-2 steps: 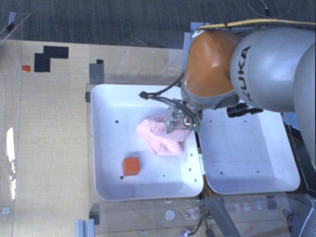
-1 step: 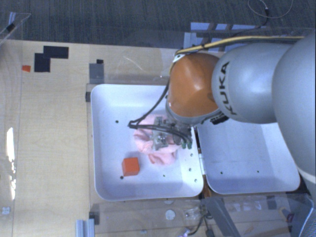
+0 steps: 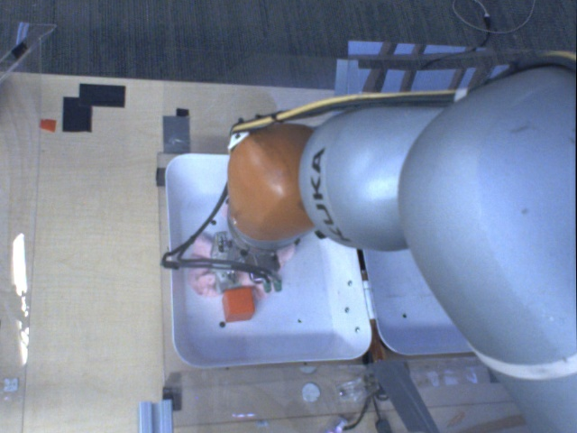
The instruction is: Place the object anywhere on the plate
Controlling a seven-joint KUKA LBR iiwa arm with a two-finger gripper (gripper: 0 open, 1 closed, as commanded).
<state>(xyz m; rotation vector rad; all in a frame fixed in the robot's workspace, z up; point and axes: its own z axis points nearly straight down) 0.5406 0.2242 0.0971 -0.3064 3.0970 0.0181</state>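
Grey arm (image 3: pixel 433 188), seemingly lettered "KUKA"

A small orange-red block (image 3: pixel 239 306) sits at six o'clock of a pale pink plate (image 3: pixel 206 278), inside a shallow white bin (image 3: pixel 297 332).

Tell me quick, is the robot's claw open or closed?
Gripper: cannot be told; it sits over the pink plate, beside a small orange block.
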